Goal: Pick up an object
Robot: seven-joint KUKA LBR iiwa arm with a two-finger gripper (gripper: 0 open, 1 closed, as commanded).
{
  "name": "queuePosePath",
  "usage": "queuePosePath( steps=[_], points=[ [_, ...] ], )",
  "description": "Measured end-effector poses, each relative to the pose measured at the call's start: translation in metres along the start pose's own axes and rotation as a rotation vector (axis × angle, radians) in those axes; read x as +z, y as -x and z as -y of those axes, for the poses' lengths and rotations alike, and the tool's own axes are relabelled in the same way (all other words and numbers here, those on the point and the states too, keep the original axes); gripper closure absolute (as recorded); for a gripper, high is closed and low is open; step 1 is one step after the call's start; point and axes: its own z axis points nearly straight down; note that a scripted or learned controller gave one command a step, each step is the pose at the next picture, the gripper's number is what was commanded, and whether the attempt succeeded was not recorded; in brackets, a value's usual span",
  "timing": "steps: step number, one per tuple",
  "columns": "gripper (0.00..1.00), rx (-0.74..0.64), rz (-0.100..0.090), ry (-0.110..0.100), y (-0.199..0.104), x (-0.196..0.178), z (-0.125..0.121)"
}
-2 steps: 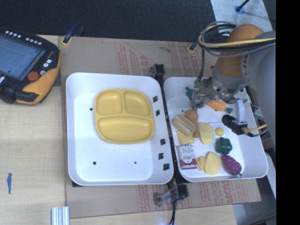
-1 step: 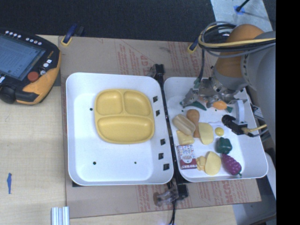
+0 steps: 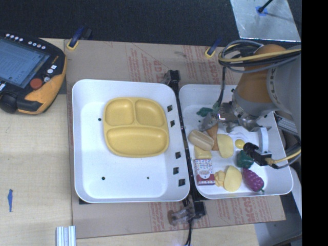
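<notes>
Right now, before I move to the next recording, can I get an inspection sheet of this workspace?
Surface: wooden bench bearing two white bins.
Job's things: right bin holds toy foods: hot dog, purple grapes, yellow pieces, a small red-and-white carton.
Clutter: yellow divided plate in the left bin.
Claw: claw low over the right bin's far side; finger state unclear.
Cables: yellow-and-black cables on the arm.
Surroundings: teach pendant at left.
</notes>
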Motion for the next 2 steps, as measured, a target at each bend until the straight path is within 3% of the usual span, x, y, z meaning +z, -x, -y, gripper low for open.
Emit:
queuePosePath(
  steps=[1,2],
  points=[
    [0.00,0.000,0.000,0.003,0.013,-0.001,0.021],
    [1.00,0.000,0.000,0.002,0.014,-0.011,0.020]
  ],
)
